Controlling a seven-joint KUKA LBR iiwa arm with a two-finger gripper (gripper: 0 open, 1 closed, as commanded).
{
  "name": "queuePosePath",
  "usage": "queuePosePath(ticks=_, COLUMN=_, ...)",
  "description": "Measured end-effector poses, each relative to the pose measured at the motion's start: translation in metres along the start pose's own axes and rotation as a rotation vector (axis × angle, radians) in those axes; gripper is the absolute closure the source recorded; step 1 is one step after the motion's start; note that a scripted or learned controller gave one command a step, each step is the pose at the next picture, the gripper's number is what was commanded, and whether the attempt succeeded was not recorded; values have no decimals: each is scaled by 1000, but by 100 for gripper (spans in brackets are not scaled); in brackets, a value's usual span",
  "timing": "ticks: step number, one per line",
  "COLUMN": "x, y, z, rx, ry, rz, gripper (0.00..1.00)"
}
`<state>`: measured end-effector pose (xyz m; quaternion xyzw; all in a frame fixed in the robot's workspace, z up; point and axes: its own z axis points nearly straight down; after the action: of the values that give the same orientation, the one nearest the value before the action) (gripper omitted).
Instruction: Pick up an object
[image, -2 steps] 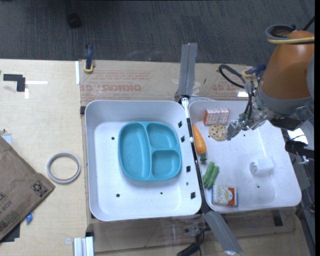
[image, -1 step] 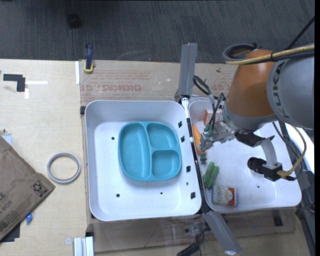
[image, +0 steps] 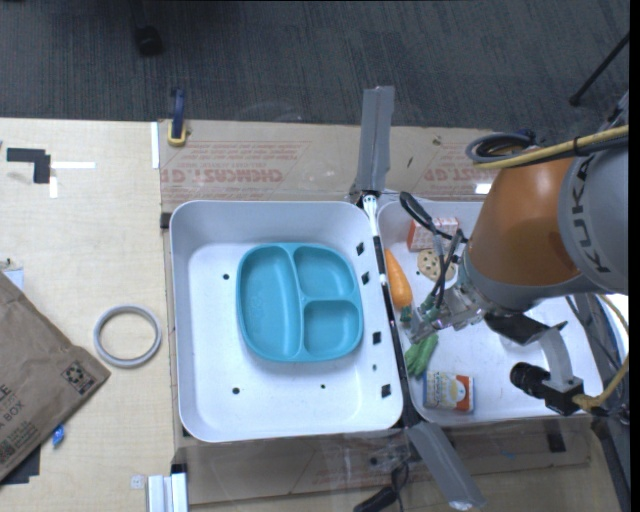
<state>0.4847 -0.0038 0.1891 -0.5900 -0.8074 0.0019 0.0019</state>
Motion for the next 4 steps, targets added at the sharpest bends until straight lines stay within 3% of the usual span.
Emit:
queuePosePath(ticks=1, x=-24, y=41, z=-111, rx=-1, ry=-3, rz=118, gripper=100)
queuePosePath(ticks=2, x=3, y=114, z=-81, rx=-1, ry=-3, rz=215, gripper=100)
queuePosePath(ticks=3, x=-38, y=88, z=-78, rx=1, ry=-2, rz=328, gripper=100)
queuePosePath(ticks=4, x=-105, y=114, z=-122, rx=-4, ry=-3, rz=112, gripper=100)
